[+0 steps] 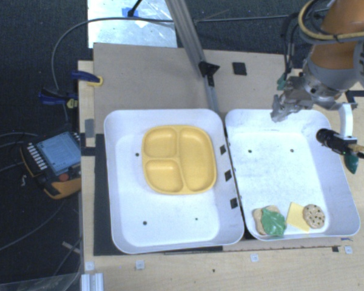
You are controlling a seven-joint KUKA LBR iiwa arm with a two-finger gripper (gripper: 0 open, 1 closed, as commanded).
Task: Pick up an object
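While nothing was yet held, the pieces to be picked were seen at the near edge of the right bin (352,217), bunched along its front wall: a green and tan piece (270,220) at the left, a yellow wedge (298,216) touching or just beside it, and a round speckled cookie (314,216) resting against the wedge's right side. All three were judged to be toy food, light and probably stiff plastic or rubber, not fragile (though this was inferred from their look alone). Their flatness was judged the main difficulty: little height was offered above the bin floor, and a smooth surface could slip from a shallow pinch. The cookie was thought best taken across its rim, approached from above on its free right side; the wedge, across its two straight edges. The crowding against the wall was judged likely to hinder one finger.

Farther back, in the left bin (124,223), a yellow divided plate (179,159) was seen lying flat, well apart from the food pieces.

Farthest, the gripper (280,111) was seen over the back left corner of the right bin, well apart from the pieces; whether it was apart or together could not be told.
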